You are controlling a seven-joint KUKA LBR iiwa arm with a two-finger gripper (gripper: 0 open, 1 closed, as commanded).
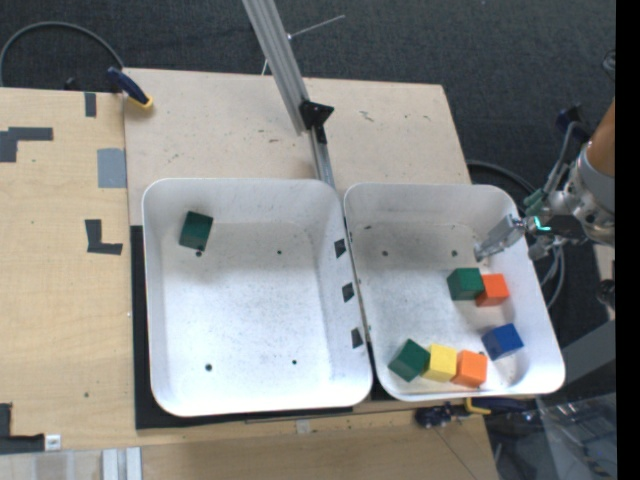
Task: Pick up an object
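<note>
Jaw state: can't tell; gripper (497, 236) is hovering at the right bin's (420, 200) upper right. Blocks: three green, two orange, one yellow, one blue. One green (196, 230) is sitting in the left bin (240, 190).

Six blocks in right bin (400, 213), one green block (196, 230) in left bin (250, 193); pincer (497, 236) above right bin's far corner.

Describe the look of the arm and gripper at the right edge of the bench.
The arm is grey with an orange band above the wrist. Dark cables run alongside it. The gripper is slim, grey metal, with a small green-lit spot near its base.
</note>
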